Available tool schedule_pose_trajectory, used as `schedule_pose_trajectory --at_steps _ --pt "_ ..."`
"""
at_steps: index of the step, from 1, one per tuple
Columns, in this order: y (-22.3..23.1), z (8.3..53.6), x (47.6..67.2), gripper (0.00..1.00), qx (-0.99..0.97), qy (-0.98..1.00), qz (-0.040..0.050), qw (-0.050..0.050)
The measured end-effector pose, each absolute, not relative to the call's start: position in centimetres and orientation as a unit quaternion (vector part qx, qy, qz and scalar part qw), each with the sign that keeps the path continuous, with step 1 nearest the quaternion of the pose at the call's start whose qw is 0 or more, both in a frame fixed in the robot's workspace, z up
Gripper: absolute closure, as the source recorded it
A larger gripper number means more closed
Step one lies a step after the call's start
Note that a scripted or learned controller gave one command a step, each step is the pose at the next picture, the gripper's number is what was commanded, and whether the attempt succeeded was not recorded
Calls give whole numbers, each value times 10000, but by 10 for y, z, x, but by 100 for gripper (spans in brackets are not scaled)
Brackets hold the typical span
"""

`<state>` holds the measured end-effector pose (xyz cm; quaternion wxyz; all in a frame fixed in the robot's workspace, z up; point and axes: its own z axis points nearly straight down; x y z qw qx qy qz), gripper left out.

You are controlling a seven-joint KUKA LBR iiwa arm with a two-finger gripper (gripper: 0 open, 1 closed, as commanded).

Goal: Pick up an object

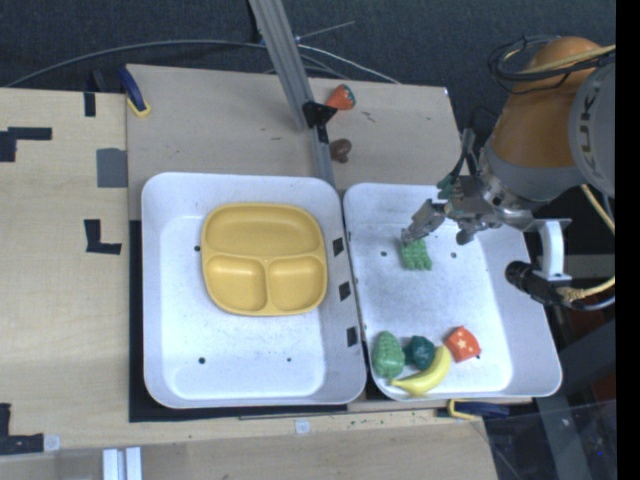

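Note:
In the right bin (520,363) a small light-green toy (416,257) lies near the middle. My gripper (440,228) hangs just above and to its right, fingers spread, one fingertip (413,232) close over the toy and nothing between them. At the bin's front edge lie a green bumpy vegetable (387,352), a dark teal piece (420,350), a yellow banana (428,376) and a red-orange piece (462,343).
The left bin (160,298) holds a yellow sectioned plate (264,258). A grey metal pole (290,58) slants across the bench behind the bins. A small red object (341,96) and a brown one (341,150) lie on the board behind.

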<state>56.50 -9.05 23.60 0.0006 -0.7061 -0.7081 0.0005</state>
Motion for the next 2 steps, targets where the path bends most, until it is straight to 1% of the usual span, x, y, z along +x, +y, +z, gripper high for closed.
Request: schedule_pose_trajectory --at_steps 1,2 --pt "-91 236 565 0 -7062 -7080 5 6" --pt "-94 172 565 0 -7066 -7076 29 29"
